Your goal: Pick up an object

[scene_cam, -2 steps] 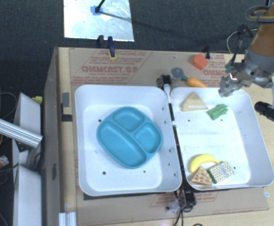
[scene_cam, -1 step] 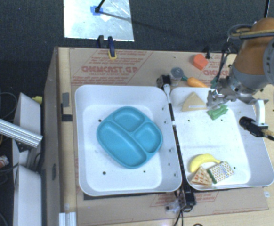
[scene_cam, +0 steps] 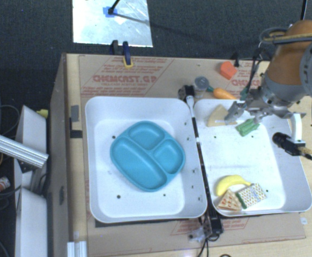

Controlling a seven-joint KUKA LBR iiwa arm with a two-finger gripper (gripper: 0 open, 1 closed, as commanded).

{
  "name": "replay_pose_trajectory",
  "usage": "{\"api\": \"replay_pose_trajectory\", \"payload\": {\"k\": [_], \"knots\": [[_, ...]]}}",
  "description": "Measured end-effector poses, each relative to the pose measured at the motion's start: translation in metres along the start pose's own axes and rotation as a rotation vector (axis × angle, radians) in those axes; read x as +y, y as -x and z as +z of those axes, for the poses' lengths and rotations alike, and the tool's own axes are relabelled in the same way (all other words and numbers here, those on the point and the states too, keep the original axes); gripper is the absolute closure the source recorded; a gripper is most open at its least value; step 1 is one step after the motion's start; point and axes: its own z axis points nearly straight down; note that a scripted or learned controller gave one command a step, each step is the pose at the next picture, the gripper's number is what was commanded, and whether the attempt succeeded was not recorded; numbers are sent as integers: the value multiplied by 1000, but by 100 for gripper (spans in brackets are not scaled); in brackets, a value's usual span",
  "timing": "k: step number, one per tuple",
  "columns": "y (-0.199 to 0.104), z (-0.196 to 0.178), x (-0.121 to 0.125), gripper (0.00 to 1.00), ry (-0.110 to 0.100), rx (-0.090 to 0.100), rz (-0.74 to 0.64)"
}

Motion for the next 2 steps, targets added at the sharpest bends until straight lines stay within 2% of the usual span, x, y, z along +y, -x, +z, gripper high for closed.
{"api": "replay_pose_trajectory", "payload": {"k": [1, 2], "knots": [[61, 90, 5, 0, -3, 0, 3], [81, 101, 28, 0, 1, -1, 1]]}}
